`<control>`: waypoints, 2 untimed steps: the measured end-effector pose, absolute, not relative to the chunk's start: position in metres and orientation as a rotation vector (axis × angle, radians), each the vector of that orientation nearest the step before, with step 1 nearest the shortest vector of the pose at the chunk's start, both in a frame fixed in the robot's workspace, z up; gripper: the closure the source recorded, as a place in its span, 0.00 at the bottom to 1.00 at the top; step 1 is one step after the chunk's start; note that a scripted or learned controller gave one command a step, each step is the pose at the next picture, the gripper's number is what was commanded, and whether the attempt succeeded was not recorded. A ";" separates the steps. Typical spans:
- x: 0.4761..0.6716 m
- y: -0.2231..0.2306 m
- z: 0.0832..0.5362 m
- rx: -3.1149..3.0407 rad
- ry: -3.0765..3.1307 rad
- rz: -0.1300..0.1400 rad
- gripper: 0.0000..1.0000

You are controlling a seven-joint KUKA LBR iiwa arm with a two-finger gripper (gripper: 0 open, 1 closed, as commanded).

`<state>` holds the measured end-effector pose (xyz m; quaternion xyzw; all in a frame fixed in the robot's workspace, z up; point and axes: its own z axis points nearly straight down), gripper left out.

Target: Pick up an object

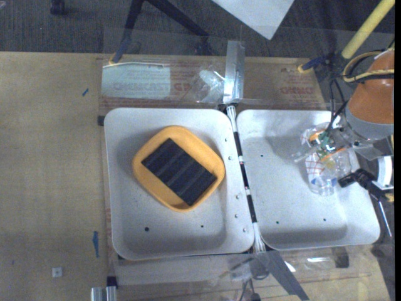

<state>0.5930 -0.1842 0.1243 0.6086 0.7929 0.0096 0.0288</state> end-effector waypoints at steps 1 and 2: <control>0.610 -0.178 0.123 1.845 2.458 0.035 0.00; 0.617 -0.169 0.121 1.791 2.491 0.021 0.00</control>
